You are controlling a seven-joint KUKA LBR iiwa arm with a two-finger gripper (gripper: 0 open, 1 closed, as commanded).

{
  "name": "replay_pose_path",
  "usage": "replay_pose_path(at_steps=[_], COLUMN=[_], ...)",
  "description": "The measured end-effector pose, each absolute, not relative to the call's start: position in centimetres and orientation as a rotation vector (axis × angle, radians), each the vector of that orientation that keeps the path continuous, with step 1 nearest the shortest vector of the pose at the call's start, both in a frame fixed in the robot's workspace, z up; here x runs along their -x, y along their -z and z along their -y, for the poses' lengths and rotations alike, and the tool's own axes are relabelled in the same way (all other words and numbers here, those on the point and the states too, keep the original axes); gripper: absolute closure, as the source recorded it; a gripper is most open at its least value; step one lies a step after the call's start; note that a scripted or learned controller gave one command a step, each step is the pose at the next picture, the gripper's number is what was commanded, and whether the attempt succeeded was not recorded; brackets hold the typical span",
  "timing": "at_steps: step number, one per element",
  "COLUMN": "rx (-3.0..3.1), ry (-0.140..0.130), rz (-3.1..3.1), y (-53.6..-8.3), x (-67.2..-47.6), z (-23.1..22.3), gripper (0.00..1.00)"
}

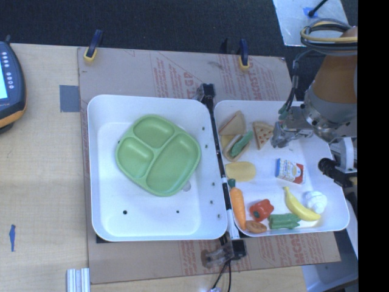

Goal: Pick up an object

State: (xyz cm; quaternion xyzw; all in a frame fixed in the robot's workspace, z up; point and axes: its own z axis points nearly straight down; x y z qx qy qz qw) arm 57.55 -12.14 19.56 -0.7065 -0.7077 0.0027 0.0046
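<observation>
Down at the front edge, a black clip (222, 255) with a cable sits where the two bins meet. Left bin (100, 163) has just a green divided plate (159, 154) lying in it, a bit tilted.

Right bin (338, 221) is where all the toy food is: a carrot (237, 206) along the left wall, a red pepper (262, 208), a green veggie (283, 221) next to it, a banana (299, 205) touching a white garlic-looking thing (315, 200), a small white-and-red carton (289, 171) in the middle, a yellow blob (241, 171), a sandwich slice (233, 125) with a green pod (240, 145) just below it, and an orange cracker wedge (262, 134).

Arm comes in from the right, and the claw (284, 134) hangs over the top part of the right bin, just beside the cracker wedge. Honestly can't tell whether the claw is open or closed from this angle, and nothing's visibly in it.

Tabletop (42, 181) is wood, with a handheld pendant (8, 84) at the far left.
</observation>
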Motion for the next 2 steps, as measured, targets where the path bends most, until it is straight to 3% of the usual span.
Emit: replay_pose_path(at_steps=[1,2], rx=[2.201,2.203], ry=[-0.003,-0.007], rz=[2.230,2.229], y=[-19.5,-19.1], x=[-55.2,-51.8], z=[2.4,-4.3], gripper=[1.00,1.00])
